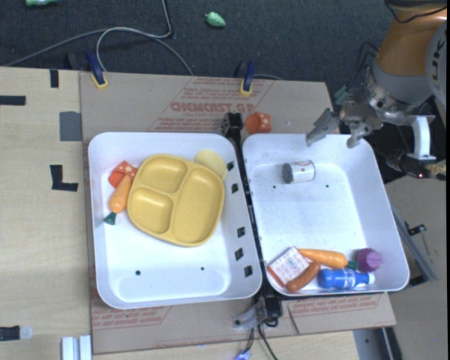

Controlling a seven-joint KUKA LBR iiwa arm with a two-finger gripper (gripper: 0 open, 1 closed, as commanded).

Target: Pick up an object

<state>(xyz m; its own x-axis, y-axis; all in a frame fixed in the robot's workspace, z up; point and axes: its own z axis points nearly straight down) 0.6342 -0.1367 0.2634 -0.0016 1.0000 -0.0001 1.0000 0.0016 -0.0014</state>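
My gripper (pixel 337 134) hangs over the far right corner of the right bin (pixel 322 212), open, with nothing between its two fingers. A small grey and white can (pixel 298 172) lies on its side just below and left of it. At the near edge of the right bin lie an orange carrot (pixel 324 258), a red and white packet (pixel 288 264), a blue bottle (pixel 342 279) and a purple piece (pixel 369 259). The left bin (pixel 165 276) holds a yellow divided plate (pixel 174 199), a pale yellow piece (pixel 211 160), and a carrot and a red piece (pixel 120 182) at its left.
An orange-red object (pixel 257 122) sits on the cardboard just behind the bins' joint. Blue clamps (pixel 97 71) hold the cardboard's far edge. Green pieces (pixel 216 19) lie on the dark floor beyond. The arm's orange band (pixel 409 51) rises at the upper right.
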